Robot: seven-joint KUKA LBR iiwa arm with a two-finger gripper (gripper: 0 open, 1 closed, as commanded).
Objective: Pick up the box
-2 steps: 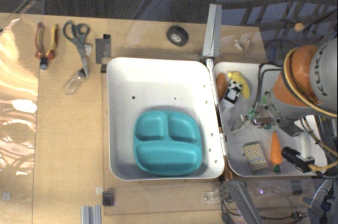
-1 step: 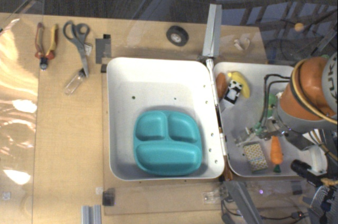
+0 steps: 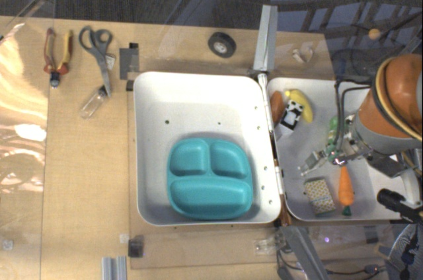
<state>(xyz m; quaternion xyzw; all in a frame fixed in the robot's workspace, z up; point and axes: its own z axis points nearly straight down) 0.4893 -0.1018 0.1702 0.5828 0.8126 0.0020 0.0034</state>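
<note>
Wooden bench (image 3: pixel 73 206) under dark carpet along the top of the frame, two white bins side by side. Claw (image 3: pixel 322 156) sits low in the right bin (image 3: pixel 317 88), centre-right of the frame, metal fingers pointing left-down; cannot tell how far apart they are, and nothing visibly caught between them. Grey arm with orange band (image 3: pixel 396 104) comes in from the right edge above it. Box (image 3: pixel 320 195), small with a speckled patterned top, lies flat on the right bin floor just below the claw, near the bin's lower edge, apart from the fingers. Carrot (image 3: pixel 346 186) lies just right of the box, green end down. Green item (image 3: pixel 332 129) just above the claw, too blurred to name. Banana (image 3: pixel 301 104) in the bin's upper left corner, black-and-white card-like item (image 3: pixel 290 117) against it, brown-orange piece (image 3: pixel 276 107) at the bin's left wall. Left bin (image 3: pixel 198 90) holds a teal divided plate (image 3: pixel 210 177) in its lower half. Upper left of the bench: scissors (image 3: pixel 99 54), red-handled pliers (image 3: pixel 56 55). Black tape roll (image 3: pixel 222 44) at top centre.
</note>
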